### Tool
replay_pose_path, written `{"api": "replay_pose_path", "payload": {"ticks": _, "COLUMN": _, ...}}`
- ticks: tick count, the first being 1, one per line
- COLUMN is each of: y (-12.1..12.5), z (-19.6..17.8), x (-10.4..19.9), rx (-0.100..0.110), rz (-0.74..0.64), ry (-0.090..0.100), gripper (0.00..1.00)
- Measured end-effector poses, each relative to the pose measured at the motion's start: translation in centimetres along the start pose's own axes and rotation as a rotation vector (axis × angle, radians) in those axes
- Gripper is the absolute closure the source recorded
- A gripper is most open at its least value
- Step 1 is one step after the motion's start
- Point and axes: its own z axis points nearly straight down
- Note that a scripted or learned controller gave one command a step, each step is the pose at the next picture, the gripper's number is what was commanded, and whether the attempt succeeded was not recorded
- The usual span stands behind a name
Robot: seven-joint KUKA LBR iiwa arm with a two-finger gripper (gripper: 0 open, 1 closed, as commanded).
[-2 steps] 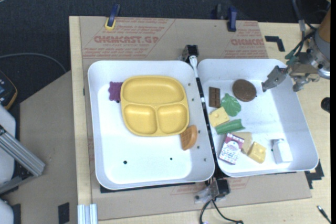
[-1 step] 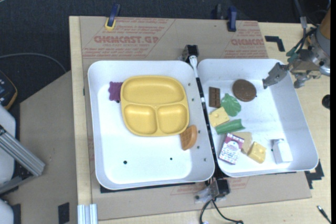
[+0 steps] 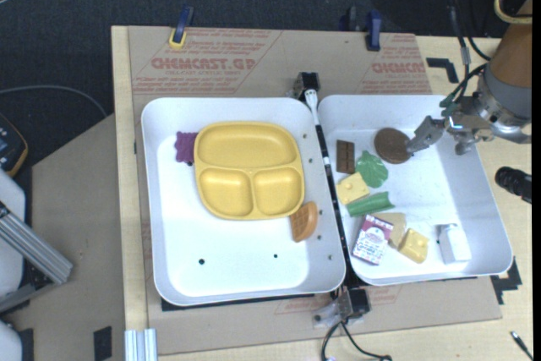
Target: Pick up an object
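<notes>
We cannot tell how the gripper is set beside the brown disc at the back of the right bin, so we should centre over it, then descend.

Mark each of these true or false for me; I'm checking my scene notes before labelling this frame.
1. The yellow divided plate lies in the left bin. True.
2. The purple item sits in the right bin. False: it lies in the left bin, against the plate's left edge.
3. The end effector is over the right bin, close to the brown round piece. True.
4. The green pieces lie in the left bin. False: they are in the right bin, near its left wall.
5. The orange-brown piece rests inside a plate compartment. False: it lies on the bin floor at the plate's lower right corner.
</notes>
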Motion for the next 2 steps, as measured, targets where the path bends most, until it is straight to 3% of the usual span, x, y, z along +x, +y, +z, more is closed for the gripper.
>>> {"api": "replay_pose_path", "payload": {"ticks": 2, "y": 0.5, "z": 9.4, "x": 0.0, "rx": 0.000, "rz": 0.000, "ry": 0.000, "gripper": 0.00}}
